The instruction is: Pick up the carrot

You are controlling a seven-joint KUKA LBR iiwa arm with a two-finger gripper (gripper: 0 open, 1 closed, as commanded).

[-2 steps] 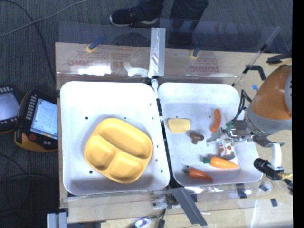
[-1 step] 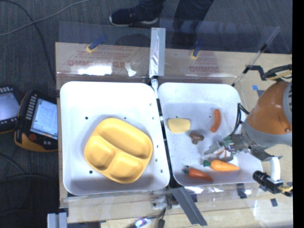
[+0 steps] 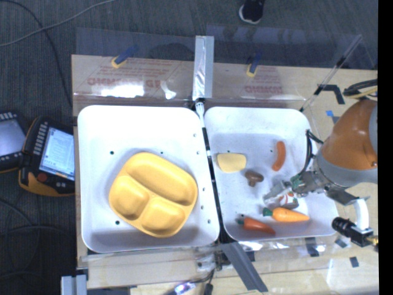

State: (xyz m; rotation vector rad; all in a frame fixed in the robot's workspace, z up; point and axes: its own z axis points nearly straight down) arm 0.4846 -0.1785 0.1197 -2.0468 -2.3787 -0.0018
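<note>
Two white bins sit side by side on the bench. The left bin (image 3: pixel 98 134) holds a big yellow plate (image 3: pixel 153 193) with three dips in it, lying tilted in the middle of the bin. The right bin (image 3: pixel 258 120) holds the small toy foods.

The carrot (image 3: pixel 287 214) lies flat near the front of the right bin, over toward the right side. It is orange, with a little green top at its left end and its thin tip pointing right. Just to its left and a bit nearer the front lies a darker red-orange carrot (image 3: pixel 256 225), also with a green end. Behind them is a small brown mushroom (image 3: pixel 253 177), and just beside that, toward the wall between the bins, a pale yellow slice (image 3: pixel 231 162) that looks like cheese or bread. A small orange sausage (image 3: pixel 279 155) stands nearly straight up and down in the picture, further back.

The arm (image 3: pixel 355 146) comes in from the right, with its orange band over the right edge of the bin. Its gripper (image 3: pixel 284 193) is low in the bin, just behind the carrot and very near it. The claw is a blur of grey, white and a bit of red and green, and I cannot tell if it is wide or pinched together. The carrot lies on the bin floor, not between the fingers
</note>
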